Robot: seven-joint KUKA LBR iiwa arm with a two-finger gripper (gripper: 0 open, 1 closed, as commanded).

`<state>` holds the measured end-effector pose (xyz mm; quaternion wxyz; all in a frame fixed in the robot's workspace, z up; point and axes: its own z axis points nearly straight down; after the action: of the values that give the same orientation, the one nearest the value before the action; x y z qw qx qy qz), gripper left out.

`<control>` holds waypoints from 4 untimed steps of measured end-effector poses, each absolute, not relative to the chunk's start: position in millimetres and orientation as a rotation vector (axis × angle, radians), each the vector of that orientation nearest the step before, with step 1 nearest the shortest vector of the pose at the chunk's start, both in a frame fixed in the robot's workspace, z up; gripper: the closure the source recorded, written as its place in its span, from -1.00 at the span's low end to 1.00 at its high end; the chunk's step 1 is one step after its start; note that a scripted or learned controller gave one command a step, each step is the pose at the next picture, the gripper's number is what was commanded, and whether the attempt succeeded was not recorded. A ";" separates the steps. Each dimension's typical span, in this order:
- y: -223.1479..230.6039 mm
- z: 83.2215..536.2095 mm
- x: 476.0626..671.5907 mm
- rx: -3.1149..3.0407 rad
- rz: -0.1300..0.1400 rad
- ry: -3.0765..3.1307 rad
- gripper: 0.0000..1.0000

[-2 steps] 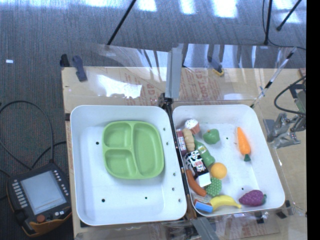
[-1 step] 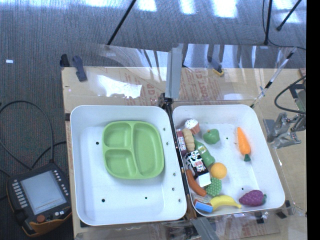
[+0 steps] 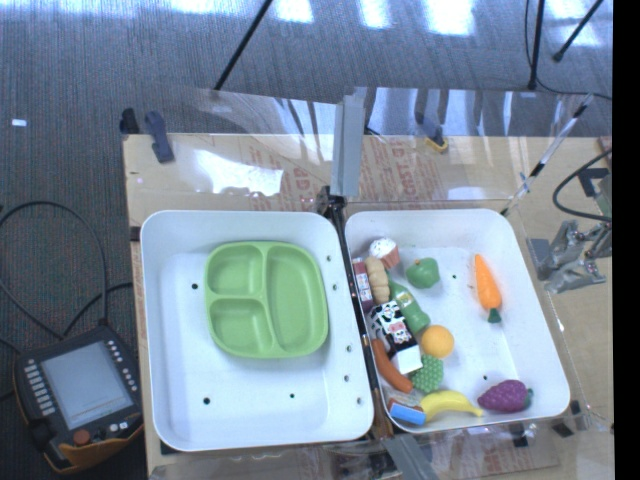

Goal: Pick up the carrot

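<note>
Right bin (image 3: 535, 313): shallow white plastic, rounded corners, glossy. The carrot (image 3: 486, 283) lies flat on the bin floor close to the right wall. It is a smooth orange cone, the thick end toward the back and a small dark green stub toward the front. It touches nothing, with bare white floor all round it. The other toys crowd along this bin's left wall:

- a round green apple (image 3: 423, 272), the carrot's nearest neighbour, well apart to its left
- a boxy carton with black-and-white cow patches (image 3: 393, 326)
- a smooth orange ball (image 3: 436, 341) just beside the carton
- a bumpy, dotted green piece (image 3: 428, 373) under the ball
- a thin orange-red stick shape (image 3: 392, 368) lying slantwise
- a curved yellow banana (image 3: 450, 402) at the front wall
- a knobbly purple bunch of grapes (image 3: 505, 396) in the front right corner

Left bin (image 3: 160, 268): the same white plastic, holding a matte light green plate (image 3: 267, 298) with three compartments and rounded edges. The surface (image 3: 250, 168) under both bins is brown, with a shiny film catching glare. A grey handheld control box with a screen (image 3: 75, 393) sits on the dark ribbed floor at lower left. Arm pose and claw opening: cannot tell from this view, and nothing is touching the carrot.
</note>
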<state>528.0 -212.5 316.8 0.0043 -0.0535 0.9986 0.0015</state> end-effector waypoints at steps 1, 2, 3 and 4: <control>-212.9 326.1 529.1 -0.162 0.007 3.126 1.00; -213.4 335.6 530.2 -0.155 0.009 3.123 1.00; -211.7 350.0 480.8 -0.131 0.000 3.135 1.00; -211.7 358.4 482.4 -0.127 0.003 3.134 1.00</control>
<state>482.4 -211.7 358.4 0.0025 -0.0406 0.9992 0.0010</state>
